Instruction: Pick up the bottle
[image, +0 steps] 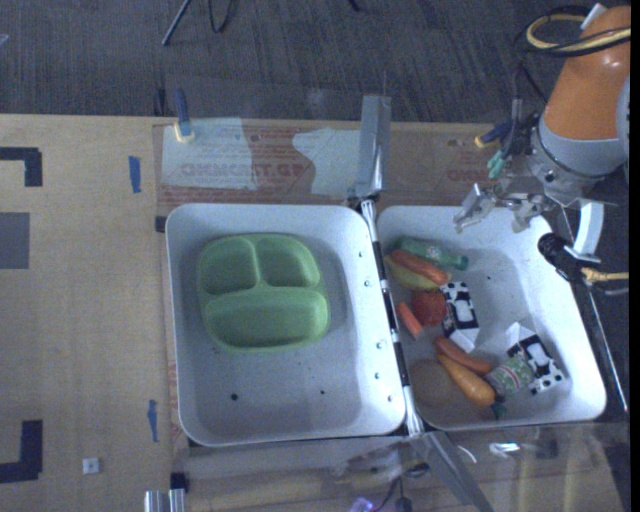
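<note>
A green bottle (432, 251) lies on its side in the far left part of the right bin (560, 300), resting against an orange carrot (418, 268). A second small bottle with a green and red label (510, 378) lies near the front of that bin, beside a carrot (467, 379). My gripper (497, 207) hangs over the right bin's far edge, to the right of and behind the green bottle. It is open, with nothing between its fingers (470, 212).
The right bin also holds a red piece (430, 306), a small carrot (409, 319), another carrot (462, 355) and two black-and-white cartons (460, 303) (537, 360). A green divided plate (263, 290) lies in the left bin (300, 400). A metal divider (372, 150) stands behind the bins.
</note>
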